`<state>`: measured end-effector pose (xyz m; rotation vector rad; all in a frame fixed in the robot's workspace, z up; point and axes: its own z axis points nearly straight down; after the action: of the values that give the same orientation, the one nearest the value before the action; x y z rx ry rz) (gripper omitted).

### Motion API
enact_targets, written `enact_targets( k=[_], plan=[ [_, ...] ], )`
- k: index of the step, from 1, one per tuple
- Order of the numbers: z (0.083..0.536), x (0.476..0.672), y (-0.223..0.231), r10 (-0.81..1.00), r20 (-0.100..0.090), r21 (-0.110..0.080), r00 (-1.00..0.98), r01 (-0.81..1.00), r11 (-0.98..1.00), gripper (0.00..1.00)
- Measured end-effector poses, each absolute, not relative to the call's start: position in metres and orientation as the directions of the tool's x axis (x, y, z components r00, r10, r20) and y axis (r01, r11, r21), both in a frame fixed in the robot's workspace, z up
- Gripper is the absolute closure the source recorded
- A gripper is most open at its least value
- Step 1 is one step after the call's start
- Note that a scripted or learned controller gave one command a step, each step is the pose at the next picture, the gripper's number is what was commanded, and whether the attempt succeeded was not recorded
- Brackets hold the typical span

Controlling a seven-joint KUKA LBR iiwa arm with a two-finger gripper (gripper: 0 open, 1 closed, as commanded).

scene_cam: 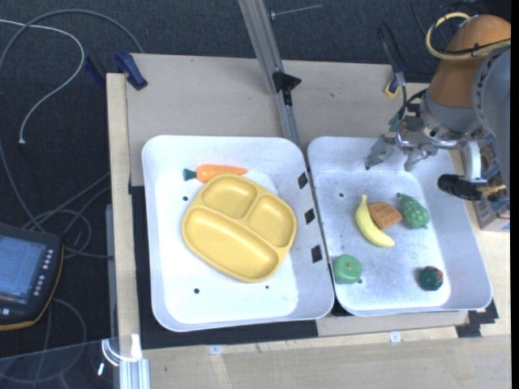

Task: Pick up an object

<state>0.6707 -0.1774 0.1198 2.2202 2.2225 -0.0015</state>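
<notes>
Nearest the front edge of my right white bin (462, 250) there's a small dark red and green toy fruit, maybe a strawberry (430, 278), by the front right corner, and a round green plastic apple (347, 269) close to the front left corner. Both look like light hollow plastic, hard and a bit slick, and being round they'd probably squirt out of a two-finger pinch unless I close right across the middle.

A bit further back, mid-bin, is the yellow plastic banana (372, 223), with a tan wedge that looks like a bread slice (385, 215) touching its right side and a knobbly green bunch of toy grapes (413, 211) just beside that. The banana is my pick, I reckon: stiff, light, long and narrow, so I'd pinch across its middle, the short way. Only snag is the bread wedge crowding one side, so a finger might land on it.

In the left white bin (162, 241) sit a yellow divided plastic plate (239, 227) and an orange toy carrot (219, 171) behind it near the far edge.

Furthest back, my gripper (396, 154) hangs over the far edge of the right bin, fingers spread apart, nothing between them, well clear of the toys.
</notes>
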Motion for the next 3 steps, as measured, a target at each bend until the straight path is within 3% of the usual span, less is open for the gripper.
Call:
enact_targets(
  k=[1, 2, 3],
  plan=[
    [0.091, 0.671, -0.177, 1.000, 0.001, -0.005, -0.001, 1.000, 0.001, 0.00],
    [0.106, 0.672, -0.177, 1.000, -0.001, 0.001, -0.003, 1.000, 0.003, 1.00],
    [0.158, 0.665, -0.174, 1.000, -0.001, 0.007, 0.000, 1.000, 0.000, 1.00]
  ],
)
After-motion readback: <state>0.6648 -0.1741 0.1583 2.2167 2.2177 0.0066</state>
